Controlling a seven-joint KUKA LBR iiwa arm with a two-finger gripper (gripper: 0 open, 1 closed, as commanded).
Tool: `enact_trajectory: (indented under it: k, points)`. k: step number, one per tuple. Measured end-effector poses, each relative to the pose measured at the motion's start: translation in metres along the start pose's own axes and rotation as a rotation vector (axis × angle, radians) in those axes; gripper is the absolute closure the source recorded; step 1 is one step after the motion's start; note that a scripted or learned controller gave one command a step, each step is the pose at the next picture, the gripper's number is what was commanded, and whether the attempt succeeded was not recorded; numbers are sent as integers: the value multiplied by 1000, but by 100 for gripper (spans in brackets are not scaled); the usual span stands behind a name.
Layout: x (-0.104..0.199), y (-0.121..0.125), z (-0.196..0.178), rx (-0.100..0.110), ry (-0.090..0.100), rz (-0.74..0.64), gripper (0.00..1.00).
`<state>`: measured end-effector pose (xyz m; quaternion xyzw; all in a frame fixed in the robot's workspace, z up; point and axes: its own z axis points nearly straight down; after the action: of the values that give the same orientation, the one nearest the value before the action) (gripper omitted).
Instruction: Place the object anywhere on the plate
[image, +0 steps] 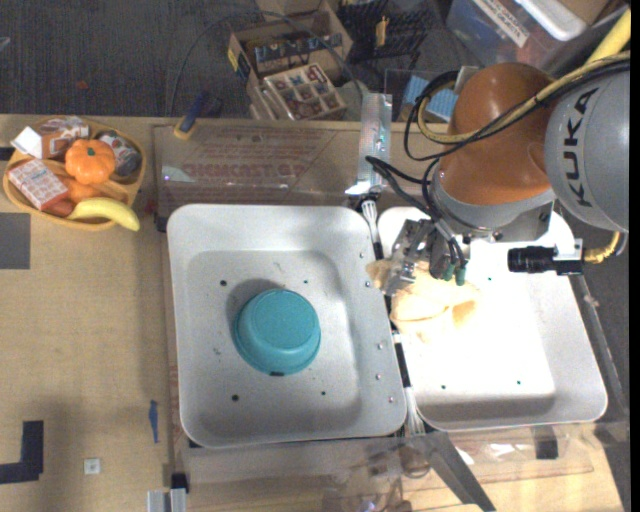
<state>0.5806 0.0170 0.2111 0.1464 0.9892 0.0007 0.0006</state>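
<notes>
A round teal plate (278, 330) lies in the middle of the left bin (200, 250). A pale yellow, soft-looking object (432, 300) rests near the left wall of the right bin (520, 390). My gripper (412, 262) hangs low over the upper left part of that object, close to the divide between the two bins. The wrist and its cables hide the object's top edge, and I cannot make out whether the object is gripped.
A shallow basket of toy food (72, 178), with an orange pumpkin and a banana, sits at the bench's far left. A clear plastic tray (260, 165) lies behind the left bin. Boxes and clutter (290, 60) stand beyond the bench.
</notes>
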Motion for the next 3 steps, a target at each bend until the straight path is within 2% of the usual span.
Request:
enact_trajectory:
  k: [1,2,3]
  points:
    - [29,38,4,0,0,-287,100]
    - [55,92,0,-2,-4,-293,100]
    - [86,133,-10,-2,-4,-294,100]
